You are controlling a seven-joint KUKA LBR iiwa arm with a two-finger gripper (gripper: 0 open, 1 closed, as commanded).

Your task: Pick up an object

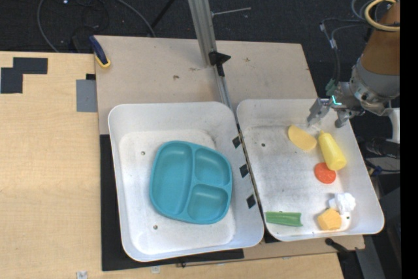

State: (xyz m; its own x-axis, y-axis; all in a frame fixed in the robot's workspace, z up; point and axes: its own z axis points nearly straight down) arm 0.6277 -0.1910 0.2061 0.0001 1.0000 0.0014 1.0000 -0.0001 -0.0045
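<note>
Reaching in from the right, the grey arm [382, 55] with its orange band hangs over the far right corner of the right bin [274, 206], and its gripper [330, 115] sits just above the bin's far rim with the two fingers spread apart and nothing between them. The left bin [130, 134] holds a teal divided plate [191, 182] lying flat near its middle. In the right bin, the items lie along the right side: a yellow cylinder [332, 150] just near of the gripper, tilted, with a pale yellow oval piece [302, 138] just to its left, close or touching, and a small red-orange round piece [325, 172] just near of it. Nearer still lie a green flat piece [283, 219], an orange block [330, 220] and a small white crumpled item [345, 202] just beside that block.
</note>
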